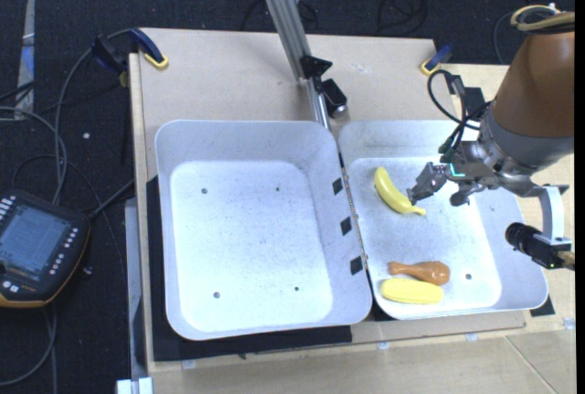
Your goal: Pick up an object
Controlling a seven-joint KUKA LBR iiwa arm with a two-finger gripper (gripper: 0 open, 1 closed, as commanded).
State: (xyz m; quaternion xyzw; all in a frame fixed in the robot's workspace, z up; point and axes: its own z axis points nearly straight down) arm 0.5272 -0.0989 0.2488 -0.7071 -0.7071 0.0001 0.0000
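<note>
In the right bin (475,241) lie three things. A yellow banana (395,193) rests near the bin's upper left. A brown drumstick-shaped piece (420,271) and a yellow oblong piece (411,292) sit together at the front edge. My gripper (443,189) hovers just right of the banana, open, with nothing between its fingers. Its left fingertip (424,187) is close to the banana's lower end.
The left bin (183,228) stands beside the right one, with a raised divider between them. A metal camera pole (288,17) rises behind the bins. Clamps hold the bench's back corners. A teach pendant (37,246) lies on the floor at the left.
</note>
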